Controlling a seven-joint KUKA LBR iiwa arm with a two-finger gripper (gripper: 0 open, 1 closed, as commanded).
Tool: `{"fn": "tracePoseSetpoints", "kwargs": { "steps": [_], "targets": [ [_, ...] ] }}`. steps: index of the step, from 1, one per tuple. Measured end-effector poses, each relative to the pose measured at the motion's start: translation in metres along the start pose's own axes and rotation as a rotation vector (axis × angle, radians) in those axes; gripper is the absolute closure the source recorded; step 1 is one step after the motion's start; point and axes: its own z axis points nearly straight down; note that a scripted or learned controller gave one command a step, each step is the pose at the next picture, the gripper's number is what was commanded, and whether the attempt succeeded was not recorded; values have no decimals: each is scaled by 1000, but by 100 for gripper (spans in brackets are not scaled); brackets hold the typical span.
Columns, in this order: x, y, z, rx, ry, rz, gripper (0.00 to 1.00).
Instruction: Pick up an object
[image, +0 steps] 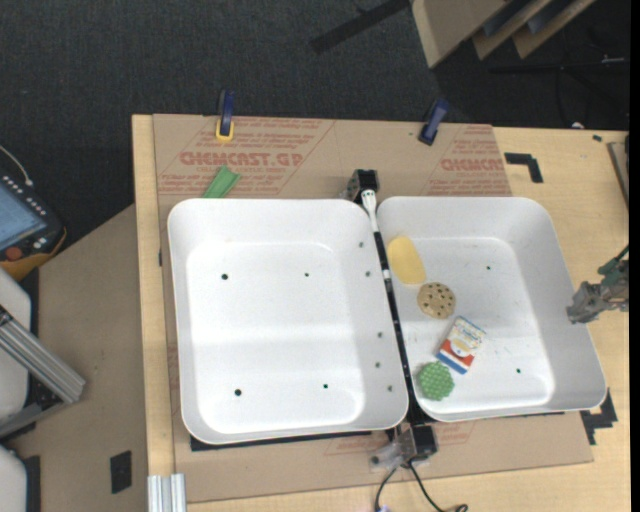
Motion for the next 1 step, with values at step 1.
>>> {"fn": "tracePoseSetpoints", "kwargs": {
  "steps": [1],
  "targets": [
    [59,14,-52,-13,-3,-10,100]
  ]
}}
